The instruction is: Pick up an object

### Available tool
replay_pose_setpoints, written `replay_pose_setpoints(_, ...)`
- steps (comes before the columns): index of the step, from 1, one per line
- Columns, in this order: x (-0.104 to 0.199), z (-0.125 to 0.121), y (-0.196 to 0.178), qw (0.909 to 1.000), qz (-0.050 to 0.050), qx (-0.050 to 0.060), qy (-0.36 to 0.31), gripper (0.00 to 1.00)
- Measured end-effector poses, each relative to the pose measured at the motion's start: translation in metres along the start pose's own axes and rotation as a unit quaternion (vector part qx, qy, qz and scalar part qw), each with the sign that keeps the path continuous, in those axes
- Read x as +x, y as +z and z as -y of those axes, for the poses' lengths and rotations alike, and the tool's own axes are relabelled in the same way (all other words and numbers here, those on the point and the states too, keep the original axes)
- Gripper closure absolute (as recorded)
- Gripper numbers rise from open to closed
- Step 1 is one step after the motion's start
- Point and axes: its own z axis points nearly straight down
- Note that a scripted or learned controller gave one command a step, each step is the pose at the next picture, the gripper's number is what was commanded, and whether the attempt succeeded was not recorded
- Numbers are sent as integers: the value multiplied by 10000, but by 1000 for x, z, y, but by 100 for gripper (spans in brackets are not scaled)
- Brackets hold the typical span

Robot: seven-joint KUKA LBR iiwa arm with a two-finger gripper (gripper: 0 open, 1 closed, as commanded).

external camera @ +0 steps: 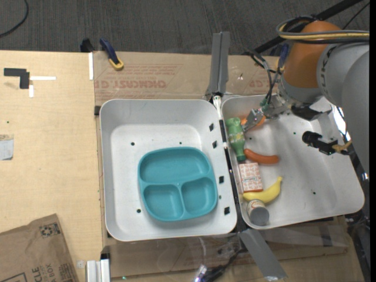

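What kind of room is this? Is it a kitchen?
Probably a robot lab, not a kitchen: a robot arm reaches over two white bins on a plywood bench, with toy-like food such as a banana.

hand [254,120] low in the right bin [329,198], just beside a green bottle [235,135]; teal plate [176,183] in the left bin [117,157].

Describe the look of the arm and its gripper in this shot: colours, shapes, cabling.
The arm is a thick, rounded grey tube with an orange band above the wrist. Dark and yellowish cables loop over the band and run down to the gripper, a small dark and metallic piece with red and green specks.
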Motion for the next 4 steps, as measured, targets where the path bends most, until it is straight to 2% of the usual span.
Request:
replay_pose_setpoints(1, -1, 0, 0, 10000, -8, -3, -73, 0)
replay_pose_setpoints(2, -19, 6, 1, 9977, -90, 9, -672, 0)
replay_pose_setpoints(3, -1, 1, 1, 9992, 16, 10, -391, 0)
replay_pose_setpoints(4, -3, 2, 1, 9977, 5, 21, -681, 0)
